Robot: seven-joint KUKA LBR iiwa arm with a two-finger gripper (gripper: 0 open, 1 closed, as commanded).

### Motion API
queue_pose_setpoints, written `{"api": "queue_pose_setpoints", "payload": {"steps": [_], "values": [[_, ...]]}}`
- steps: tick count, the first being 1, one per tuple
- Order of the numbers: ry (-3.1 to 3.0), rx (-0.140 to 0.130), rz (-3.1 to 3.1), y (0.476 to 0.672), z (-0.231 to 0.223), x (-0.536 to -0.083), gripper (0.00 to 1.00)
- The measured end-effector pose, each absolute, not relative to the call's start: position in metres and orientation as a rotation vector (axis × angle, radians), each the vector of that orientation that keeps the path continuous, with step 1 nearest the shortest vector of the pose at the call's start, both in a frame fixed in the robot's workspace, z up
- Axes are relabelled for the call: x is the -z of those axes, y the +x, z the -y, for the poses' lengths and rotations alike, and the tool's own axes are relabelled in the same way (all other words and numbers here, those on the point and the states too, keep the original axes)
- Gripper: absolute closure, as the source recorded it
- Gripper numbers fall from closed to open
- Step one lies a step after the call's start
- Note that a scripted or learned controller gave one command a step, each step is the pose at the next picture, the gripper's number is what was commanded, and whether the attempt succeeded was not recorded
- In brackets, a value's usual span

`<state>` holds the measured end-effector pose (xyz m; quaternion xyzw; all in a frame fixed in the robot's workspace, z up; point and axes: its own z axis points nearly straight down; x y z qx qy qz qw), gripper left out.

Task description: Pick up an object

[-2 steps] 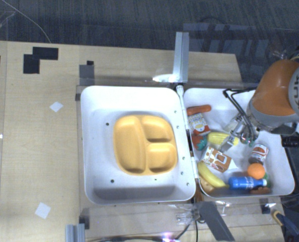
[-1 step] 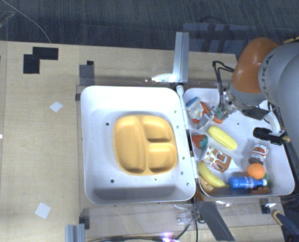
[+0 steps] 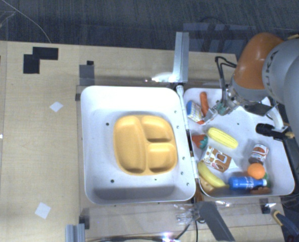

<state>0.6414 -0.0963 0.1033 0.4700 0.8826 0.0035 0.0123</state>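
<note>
Now | pincer [image 3: 221,107] over right bin [image 3: 283,178] | beside carrot [image 3: 204,102]

Colours I see in my two bins

I see a yellow tray [image 3: 143,144] with three sections in the white left bin [image 3: 96,135]. The right bin [image 3: 285,183] is white too. In it I see a yellow corn cob [image 3: 223,137], a yellow banana [image 3: 210,177], an orange ball [image 3: 256,171], a blue bottle [image 3: 244,183], an orange-red carrot [image 3: 204,103], and a brown and white packet [image 3: 217,160] with red on it. There is a small can [image 3: 259,153] with red, white and dark stripes. My arm [image 3: 285,67] is grey with an orange band [image 3: 252,59]. The tabletop [image 3: 33,150] is light tan wood with black squares [image 3: 39,57]. The floor [image 3: 114,9] behind it is dark blue-grey.
</note>
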Motion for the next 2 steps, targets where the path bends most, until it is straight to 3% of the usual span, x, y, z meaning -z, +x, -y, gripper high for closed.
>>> {"api": "queue_pose_setpoints", "payload": {"steps": [1,2], "values": [[1.866,-0.006,-2.517,0.644,0.142,-0.088,1.00],[2.195,-0.014,-2.235,0.642,0.079,-0.214,1.00]]}}
